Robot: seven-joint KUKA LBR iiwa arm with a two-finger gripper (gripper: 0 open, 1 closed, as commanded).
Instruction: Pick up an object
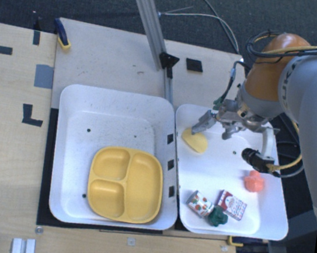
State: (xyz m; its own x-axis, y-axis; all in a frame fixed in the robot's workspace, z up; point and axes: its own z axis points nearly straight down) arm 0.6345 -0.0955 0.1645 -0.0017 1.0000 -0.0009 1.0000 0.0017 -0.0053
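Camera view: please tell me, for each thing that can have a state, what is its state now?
gripper: fingers open, above the right bin, holding nothing
yellow object: lying in the right bin, just below the gripper
yellow divided plate: flat in the left bin
pink object: resting in the right bin
two small cartons: lying on their sides
green object: lying beside the cartons

tray (125, 184): glossy yellow plastic | bins (120, 106): smooth white, likely plastic | bench (4, 129): matt wood
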